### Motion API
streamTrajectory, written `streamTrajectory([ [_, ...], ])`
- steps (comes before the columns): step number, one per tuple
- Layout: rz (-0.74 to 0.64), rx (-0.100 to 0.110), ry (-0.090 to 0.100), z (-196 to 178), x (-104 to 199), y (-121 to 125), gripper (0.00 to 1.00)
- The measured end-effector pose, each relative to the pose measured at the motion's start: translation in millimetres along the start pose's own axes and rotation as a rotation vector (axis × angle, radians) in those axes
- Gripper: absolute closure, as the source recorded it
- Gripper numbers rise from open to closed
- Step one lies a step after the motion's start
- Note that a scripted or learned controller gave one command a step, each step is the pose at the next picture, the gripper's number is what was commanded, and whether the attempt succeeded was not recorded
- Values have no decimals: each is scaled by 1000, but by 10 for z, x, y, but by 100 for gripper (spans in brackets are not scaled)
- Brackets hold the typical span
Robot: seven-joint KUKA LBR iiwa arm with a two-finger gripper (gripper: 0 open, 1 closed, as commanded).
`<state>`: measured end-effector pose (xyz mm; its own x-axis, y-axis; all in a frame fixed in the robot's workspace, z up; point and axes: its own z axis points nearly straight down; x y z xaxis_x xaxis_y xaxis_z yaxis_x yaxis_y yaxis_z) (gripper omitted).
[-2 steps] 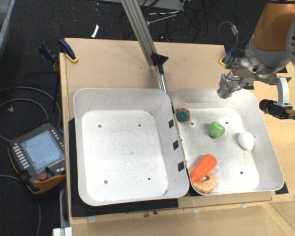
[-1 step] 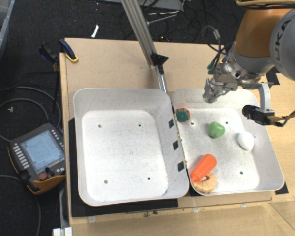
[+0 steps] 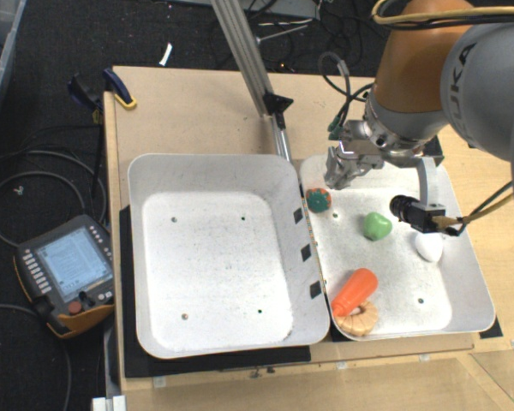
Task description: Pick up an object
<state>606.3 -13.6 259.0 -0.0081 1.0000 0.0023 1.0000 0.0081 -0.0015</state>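
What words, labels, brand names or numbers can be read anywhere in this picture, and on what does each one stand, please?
No text reads whole.
Grey arm: a dark marking beside the orange band, partly turned away, not legible.
Handheld control pendant on the floor: lit screen, content too small to read.
Left bin and right bin: no lettering seen.

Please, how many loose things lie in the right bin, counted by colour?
Green: 2, the dark green ball and the light green lump
Orange: 1, the carrot-shaped piece
White: 1, the white lump
Tan: 1, the tan round piece
Total: 5
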Motion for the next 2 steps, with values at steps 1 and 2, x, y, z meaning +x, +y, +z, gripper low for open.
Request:
streamTrajectory([
  [1,0,1,0,-21,461,-244,100],
  [2,0,3,-1,190,937,-410,100],
])
